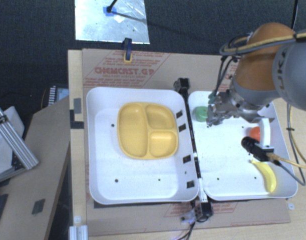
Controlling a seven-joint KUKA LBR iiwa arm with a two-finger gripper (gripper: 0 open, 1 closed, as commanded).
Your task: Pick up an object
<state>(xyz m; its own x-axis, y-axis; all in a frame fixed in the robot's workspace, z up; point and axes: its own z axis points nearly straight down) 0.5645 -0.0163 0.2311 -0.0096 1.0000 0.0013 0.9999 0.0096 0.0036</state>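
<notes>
In the right bin (228, 184), a small green object (198, 114) lies at the far left corner. My gripper (212, 119) hangs low right beside it, on its right edge, and seems to touch or nearly touch it. A yellow banana (267, 176) lies near the bin's right front corner. An orange object (254, 132) sits near the right wall, partly hidden behind the arm's hardware. The grey arm with its orange band (265, 59) covers the bin's far right part.
The left bin (105, 179) holds a yellow divided plate (146, 130) at its middle. A ridge with black clips (188, 139) separates the two bins. The bare middle and front left of the right bin's floor lie in plain sight.
</notes>
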